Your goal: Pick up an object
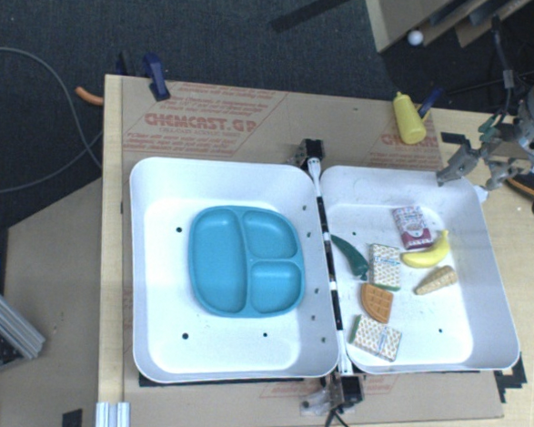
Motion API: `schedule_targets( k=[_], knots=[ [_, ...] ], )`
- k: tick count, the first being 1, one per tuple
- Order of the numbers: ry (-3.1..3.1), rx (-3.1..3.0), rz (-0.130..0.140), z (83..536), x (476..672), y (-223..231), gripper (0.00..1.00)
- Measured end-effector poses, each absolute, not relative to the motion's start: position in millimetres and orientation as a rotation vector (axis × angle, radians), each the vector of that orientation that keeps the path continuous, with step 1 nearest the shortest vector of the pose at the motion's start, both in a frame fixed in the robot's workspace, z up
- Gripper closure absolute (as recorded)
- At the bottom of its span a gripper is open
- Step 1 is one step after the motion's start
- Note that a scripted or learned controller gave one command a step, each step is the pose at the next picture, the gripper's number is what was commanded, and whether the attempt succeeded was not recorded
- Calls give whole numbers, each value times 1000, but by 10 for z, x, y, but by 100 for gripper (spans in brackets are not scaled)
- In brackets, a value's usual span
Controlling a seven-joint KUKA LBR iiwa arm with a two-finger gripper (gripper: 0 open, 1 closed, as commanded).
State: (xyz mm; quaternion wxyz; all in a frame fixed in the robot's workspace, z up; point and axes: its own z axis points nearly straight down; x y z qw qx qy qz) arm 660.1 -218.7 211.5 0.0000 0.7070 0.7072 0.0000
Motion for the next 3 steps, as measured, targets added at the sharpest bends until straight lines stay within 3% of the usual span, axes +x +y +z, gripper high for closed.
schedule_targets(
  k=[1, 2, 3],
  knots=[
    [2221, 2223, 0, 1006, 5741, -1784, 0],
    [2222, 2219, 2, 846, 6242, -1466, 0],
    [2220, 2217, 4, 967, 6254, -1472, 100]
  ],
)
